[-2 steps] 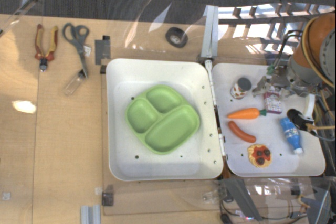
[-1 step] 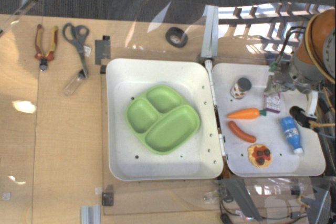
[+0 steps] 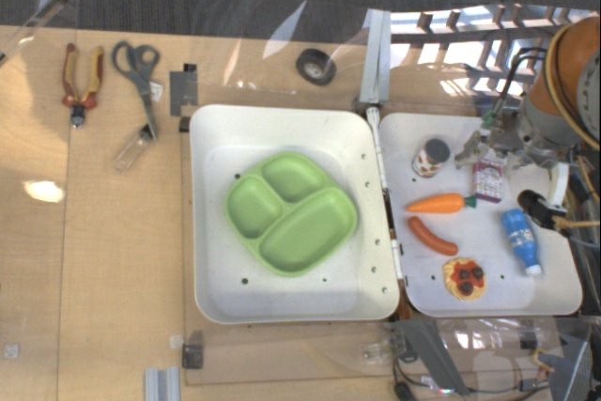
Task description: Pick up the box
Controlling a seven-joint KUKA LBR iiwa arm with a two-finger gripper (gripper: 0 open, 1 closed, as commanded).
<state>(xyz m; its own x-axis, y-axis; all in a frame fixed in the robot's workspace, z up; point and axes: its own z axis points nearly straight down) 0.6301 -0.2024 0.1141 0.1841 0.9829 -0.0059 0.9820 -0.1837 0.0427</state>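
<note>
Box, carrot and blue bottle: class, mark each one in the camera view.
box (image 3: 487, 181): camera view, middle of its top face.
carrot (image 3: 434, 203): camera view, middle of the orange body.
blue bottle (image 3: 519, 238): camera view, blue label.

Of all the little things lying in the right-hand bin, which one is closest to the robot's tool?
The small box, white and dark red, lies right beside the tool near the bin's far edge. The carrot, sausage, blue bottle, can and mini pizza all lie farther off.

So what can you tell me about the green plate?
The green plate looks like smooth plastic, light green, with rounded corners and three sections: two small ones and one bigger. It lies flat but turned at an angle, about in the middle of the left white bin. Its sections hold nothing, and it rests on the bin floor alone.
</note>
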